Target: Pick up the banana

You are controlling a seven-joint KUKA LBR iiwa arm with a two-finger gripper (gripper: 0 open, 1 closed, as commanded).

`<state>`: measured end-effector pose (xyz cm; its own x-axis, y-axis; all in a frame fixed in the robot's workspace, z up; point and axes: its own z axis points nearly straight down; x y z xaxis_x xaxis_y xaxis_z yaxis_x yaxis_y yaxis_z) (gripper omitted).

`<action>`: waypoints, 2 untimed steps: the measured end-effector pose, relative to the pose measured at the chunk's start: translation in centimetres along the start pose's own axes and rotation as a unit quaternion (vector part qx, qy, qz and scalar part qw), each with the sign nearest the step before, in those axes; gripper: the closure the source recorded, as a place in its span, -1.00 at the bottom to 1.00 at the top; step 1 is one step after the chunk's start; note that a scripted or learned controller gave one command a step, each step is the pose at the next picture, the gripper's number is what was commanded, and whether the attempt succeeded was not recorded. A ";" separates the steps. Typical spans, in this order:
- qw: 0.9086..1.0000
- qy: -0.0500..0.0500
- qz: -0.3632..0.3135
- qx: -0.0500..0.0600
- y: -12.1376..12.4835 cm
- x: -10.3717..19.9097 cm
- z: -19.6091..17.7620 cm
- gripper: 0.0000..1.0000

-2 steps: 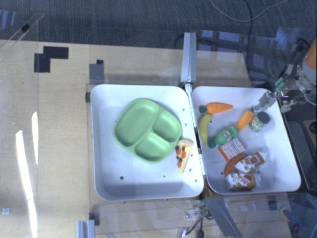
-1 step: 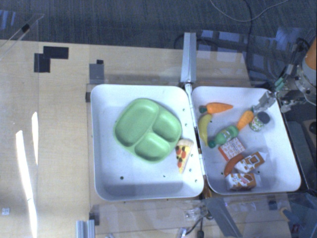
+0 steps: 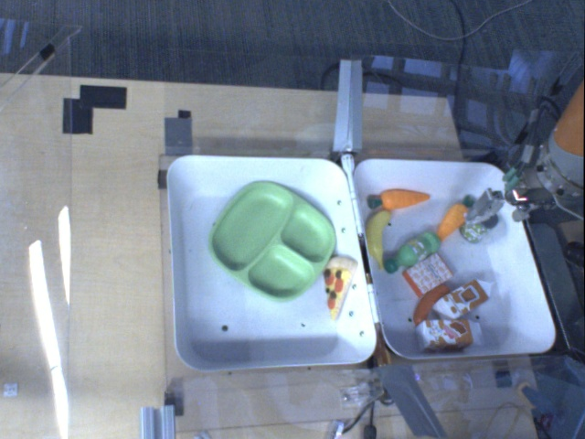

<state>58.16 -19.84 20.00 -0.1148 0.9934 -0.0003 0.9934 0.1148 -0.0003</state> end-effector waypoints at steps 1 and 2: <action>0.999 0.000 -0.034 -0.001 0.0 3.5 1.9 -1.00; 0.999 0.000 -0.035 -0.002 0.2 3.5 1.1 1.00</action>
